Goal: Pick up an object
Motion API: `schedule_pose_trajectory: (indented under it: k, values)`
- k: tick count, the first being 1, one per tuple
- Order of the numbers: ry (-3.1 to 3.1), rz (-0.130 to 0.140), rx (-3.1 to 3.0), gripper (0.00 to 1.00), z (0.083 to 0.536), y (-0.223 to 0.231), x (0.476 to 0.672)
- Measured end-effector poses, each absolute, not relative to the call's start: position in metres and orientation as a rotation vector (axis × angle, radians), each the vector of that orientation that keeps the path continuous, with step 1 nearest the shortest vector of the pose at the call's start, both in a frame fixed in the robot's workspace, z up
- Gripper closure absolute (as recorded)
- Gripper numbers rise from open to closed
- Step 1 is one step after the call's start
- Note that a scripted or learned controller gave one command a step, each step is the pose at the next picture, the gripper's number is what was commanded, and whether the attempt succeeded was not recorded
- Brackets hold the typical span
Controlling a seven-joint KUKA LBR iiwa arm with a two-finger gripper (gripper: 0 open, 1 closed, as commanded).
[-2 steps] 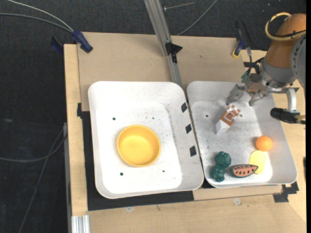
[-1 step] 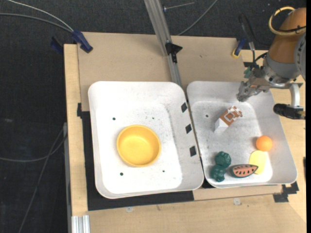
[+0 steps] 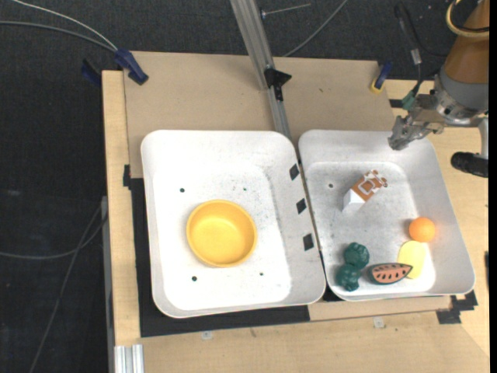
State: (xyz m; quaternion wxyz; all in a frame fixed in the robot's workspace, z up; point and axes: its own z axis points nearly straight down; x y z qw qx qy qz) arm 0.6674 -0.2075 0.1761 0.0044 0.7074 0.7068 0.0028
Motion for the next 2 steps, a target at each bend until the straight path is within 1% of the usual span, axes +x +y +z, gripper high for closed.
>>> schedule_pose_trajectory:
  k: [1, 2]
  values:
    - [2.214, 0.009, 2.215, 1.0, 0.244, -0.212, 0.667]
    - [2.217, 0.009, 2.214, 1.0, 0.287, -0.212, 0.669]
